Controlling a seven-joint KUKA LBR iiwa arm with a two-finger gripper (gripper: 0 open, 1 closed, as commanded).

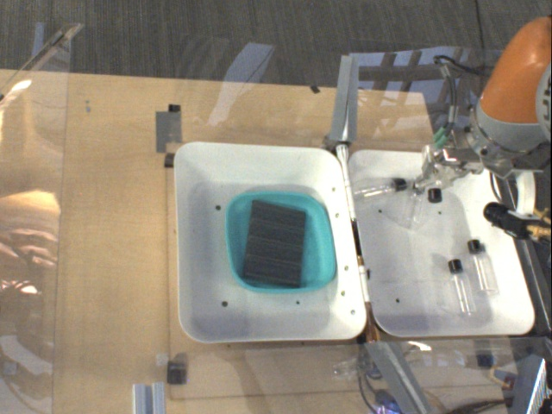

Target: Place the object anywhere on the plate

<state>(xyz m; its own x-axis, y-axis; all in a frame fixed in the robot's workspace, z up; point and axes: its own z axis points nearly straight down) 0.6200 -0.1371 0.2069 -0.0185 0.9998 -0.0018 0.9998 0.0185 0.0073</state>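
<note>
Counting one dark block [275,243] on one teal plate [237,231], three vials (right bin), tool [429,179] state unclear

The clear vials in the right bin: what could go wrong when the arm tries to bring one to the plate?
1. The clear vials are see-through and thin on the white right bin, so a grasp could easily miss.
2. One vial lies close to the bin's left wall, which leaves little room for the gripper.
3. A dark ridged block already covers most of the teal plate, so a vial could roll off.
</note>
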